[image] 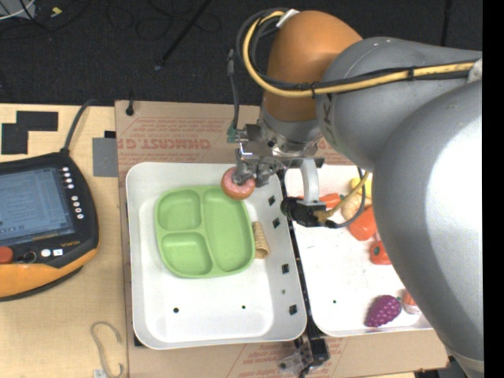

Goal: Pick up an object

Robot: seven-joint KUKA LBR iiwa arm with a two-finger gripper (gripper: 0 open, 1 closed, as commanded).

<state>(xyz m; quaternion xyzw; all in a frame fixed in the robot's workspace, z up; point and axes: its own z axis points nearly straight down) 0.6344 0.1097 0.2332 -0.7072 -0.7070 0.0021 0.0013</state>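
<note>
Jaws (246, 172) at upper centre of your frame appear clenched on the pink doughnut (237, 184) above the green tray (203, 231), so next lift it clear.

The grey arm (425, 132) bears an orange band (303, 53), looped by black and yellow cables (256, 50).
</note>
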